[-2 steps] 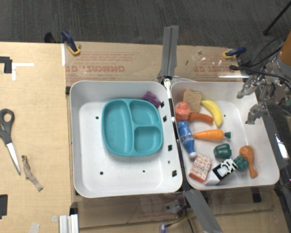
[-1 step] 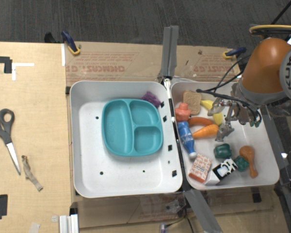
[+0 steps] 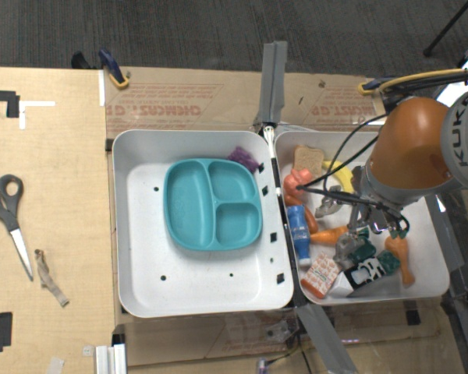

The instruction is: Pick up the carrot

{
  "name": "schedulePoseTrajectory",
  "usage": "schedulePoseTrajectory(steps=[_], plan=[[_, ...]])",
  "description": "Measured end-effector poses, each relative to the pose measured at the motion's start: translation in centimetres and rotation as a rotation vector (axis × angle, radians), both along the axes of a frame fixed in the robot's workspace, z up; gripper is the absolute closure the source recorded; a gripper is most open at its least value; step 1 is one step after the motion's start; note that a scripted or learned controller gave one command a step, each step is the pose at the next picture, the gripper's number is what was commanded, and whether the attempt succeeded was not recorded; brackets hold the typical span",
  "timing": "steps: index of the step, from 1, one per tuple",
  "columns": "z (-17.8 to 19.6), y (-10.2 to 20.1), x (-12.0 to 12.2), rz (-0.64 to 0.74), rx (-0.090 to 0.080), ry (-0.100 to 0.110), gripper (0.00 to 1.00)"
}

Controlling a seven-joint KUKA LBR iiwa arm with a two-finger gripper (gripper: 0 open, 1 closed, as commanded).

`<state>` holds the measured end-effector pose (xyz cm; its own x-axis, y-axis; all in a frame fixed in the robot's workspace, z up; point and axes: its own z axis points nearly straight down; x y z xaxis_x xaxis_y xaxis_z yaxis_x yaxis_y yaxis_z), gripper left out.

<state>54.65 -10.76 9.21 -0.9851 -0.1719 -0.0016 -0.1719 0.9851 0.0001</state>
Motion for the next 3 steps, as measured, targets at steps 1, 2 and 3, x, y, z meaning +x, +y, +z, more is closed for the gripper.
schedulePoseTrajectory(steps=[1,2,3], plan=[[0.0,1.1,-2.3,0.028,-0.001,0.000,0.00],[0.1,1.0,2.0,0.350,-0.001,-0.004,0.00],[0.2,1.2,-3.3,0.357,-0.002,-0.010,0.00]])
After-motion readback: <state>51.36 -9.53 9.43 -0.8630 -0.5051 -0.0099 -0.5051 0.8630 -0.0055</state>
